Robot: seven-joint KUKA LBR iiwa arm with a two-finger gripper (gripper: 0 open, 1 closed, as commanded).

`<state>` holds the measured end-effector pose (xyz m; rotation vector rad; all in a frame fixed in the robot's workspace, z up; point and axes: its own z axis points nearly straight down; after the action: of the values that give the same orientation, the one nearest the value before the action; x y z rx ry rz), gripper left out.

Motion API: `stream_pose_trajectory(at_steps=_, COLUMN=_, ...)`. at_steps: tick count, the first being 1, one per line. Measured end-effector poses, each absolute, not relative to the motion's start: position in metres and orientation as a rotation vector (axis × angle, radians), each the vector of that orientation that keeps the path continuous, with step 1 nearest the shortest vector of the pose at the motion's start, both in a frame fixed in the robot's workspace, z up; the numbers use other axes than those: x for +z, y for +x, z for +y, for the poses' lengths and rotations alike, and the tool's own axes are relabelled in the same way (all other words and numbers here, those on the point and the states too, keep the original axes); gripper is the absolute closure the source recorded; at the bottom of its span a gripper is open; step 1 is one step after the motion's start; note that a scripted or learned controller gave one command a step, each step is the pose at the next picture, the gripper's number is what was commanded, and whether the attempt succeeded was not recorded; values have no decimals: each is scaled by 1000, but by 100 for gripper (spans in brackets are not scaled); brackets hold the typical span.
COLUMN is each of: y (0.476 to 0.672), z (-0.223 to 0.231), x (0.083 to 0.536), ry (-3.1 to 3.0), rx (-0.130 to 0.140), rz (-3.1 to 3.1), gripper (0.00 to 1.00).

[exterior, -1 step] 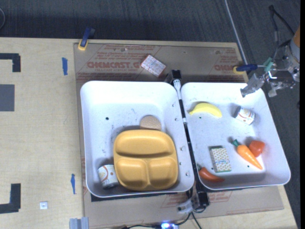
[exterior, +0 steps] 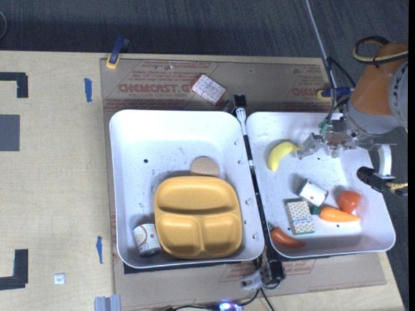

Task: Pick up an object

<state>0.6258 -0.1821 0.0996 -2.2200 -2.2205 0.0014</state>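
Banana just left of hand

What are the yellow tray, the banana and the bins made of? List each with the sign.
Yellow tray: likely moulded plastic, matte; smooth rounded compartments, even colour.
Banana: probably plastic toy; uniform yellow, faint sheen.
Bins: apparently thin white plastic, slightly glossy; rounded corners, dark scuff specks.

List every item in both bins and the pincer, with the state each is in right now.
pincer: over the right bin, beside the banana, holding nothing.
banana: lying loose in the right bin.
carrot: lying flat.
tomato: resting by the carrot.
patterned box: lying flat.
yellow divided tray: right side up in the left bin.
small can: tipped on its side.
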Motion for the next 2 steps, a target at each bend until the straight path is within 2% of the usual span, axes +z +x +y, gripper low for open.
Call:
stream_pose_trajectory(at_steps=1, y=570, z=-110, x=86, ry=-2221, rx=-2, rz=-2223, gripper=0)
stream_pose_trajectory(at_steps=2, y=571, z=-110, x=97, ry=-2225, rx=-6, rz=-2223, gripper=100)
